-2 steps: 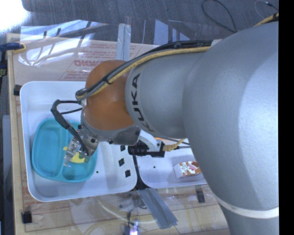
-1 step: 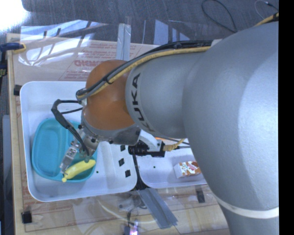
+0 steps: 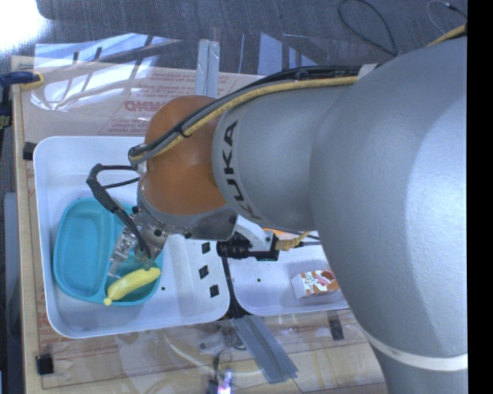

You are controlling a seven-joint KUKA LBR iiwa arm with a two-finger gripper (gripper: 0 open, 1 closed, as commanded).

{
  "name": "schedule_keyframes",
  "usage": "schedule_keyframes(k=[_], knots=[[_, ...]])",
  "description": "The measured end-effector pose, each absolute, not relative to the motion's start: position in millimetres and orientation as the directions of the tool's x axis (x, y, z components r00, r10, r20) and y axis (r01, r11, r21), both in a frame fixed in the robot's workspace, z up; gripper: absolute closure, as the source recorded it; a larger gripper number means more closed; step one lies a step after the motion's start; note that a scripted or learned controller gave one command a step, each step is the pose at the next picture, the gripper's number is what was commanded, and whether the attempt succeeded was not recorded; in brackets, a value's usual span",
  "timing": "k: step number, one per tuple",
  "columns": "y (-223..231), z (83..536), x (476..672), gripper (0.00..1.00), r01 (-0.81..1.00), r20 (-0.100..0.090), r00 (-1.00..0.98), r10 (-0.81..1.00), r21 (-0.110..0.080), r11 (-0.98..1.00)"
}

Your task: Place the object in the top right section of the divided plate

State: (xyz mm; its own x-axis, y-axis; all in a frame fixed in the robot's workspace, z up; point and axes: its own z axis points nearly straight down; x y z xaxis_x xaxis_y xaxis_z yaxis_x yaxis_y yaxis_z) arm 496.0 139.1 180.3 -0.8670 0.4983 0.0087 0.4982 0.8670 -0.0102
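Yellow banana (image 3: 133, 285) seemingly below gripper (image 3: 131, 251)

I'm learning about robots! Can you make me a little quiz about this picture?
1. True or false: the yellow banana lies on the blue divided plate.
2. Which bin holds the plate: A) left bin B) right bin?
3. What small thing lies in the right bin?

Key: 1 true; 2 A; 3 a small printed packet. The tool sits just above the banana.
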Motion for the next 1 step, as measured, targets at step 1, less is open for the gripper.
schedule_keyframes(k=[1], knots=[[139.2,180.4,496.0,0.0,0.498,0.008,-0.867,0.498,-0.01,0.867]])
